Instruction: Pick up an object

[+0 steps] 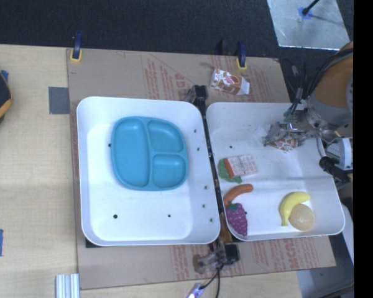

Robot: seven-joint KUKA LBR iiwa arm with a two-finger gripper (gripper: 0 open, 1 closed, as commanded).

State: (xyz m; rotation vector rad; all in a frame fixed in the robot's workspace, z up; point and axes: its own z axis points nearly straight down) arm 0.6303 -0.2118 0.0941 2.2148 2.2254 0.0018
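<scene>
Snack packet [282,142] lies under the gripper [288,131]; jaw state unclear, so confirm the fingers straddle it before lifting.

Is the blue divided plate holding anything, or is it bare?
Bare. The blue divided plate lies flat in the left bin, and all three compartments show plain blue.

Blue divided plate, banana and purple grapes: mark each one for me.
blue divided plate [150,153], camera view, on the ridge where its compartments meet.
banana [291,202], camera view, on its yellow curved body.
purple grapes [237,219], camera view, on the middle of the bunch.
</scene>
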